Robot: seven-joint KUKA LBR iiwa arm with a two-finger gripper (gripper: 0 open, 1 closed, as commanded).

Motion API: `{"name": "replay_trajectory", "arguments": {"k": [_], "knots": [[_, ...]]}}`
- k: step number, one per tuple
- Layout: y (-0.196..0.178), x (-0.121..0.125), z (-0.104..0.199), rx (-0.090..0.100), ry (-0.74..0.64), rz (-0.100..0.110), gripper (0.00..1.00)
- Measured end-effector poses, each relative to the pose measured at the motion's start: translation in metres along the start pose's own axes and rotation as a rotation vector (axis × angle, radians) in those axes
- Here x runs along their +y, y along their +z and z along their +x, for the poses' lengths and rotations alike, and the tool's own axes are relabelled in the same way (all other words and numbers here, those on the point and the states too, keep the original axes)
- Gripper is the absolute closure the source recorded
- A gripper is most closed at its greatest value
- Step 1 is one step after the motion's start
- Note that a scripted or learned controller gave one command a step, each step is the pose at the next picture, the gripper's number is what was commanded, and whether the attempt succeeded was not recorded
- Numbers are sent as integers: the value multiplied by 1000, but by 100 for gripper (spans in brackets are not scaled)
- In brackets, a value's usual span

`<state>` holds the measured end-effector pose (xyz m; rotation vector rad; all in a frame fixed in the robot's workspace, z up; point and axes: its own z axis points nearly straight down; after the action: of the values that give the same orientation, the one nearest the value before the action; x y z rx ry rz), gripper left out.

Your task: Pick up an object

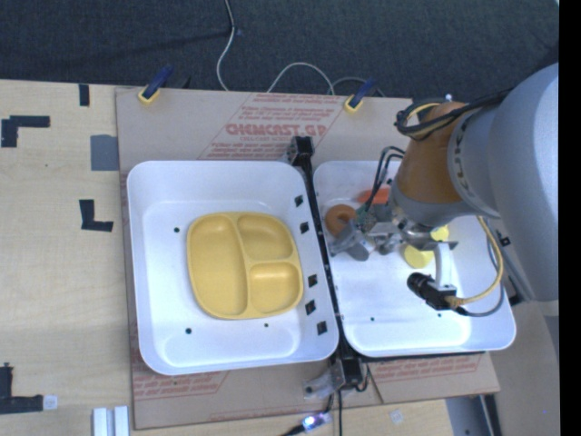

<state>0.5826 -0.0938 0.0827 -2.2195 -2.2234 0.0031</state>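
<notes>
Arm (490, 180) enters from the desk's right edge and bends down over the right bin (399, 321), orange band above the wrist. Gripper (356, 242) sits low near that bin's left wall; its opening cannot be determined. A brown ring-shaped object (339, 217) lies just beside it. A yellow object (418, 255) lies toward the bin's centre. A yellow divided plate (243, 263) rests in the left bin (154, 189).
</notes>
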Motion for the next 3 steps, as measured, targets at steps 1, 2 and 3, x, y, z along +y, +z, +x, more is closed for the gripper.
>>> {"name": "replay_trajectory", "arguments": {"k": [1, 2, 3], "knots": [[-14, 1, 0, 0, -1, -1, 100], [-60, -1, -7, 1, 1, -4, 100], [-103, -4, -3, 1, 0, -4, 100]]}}
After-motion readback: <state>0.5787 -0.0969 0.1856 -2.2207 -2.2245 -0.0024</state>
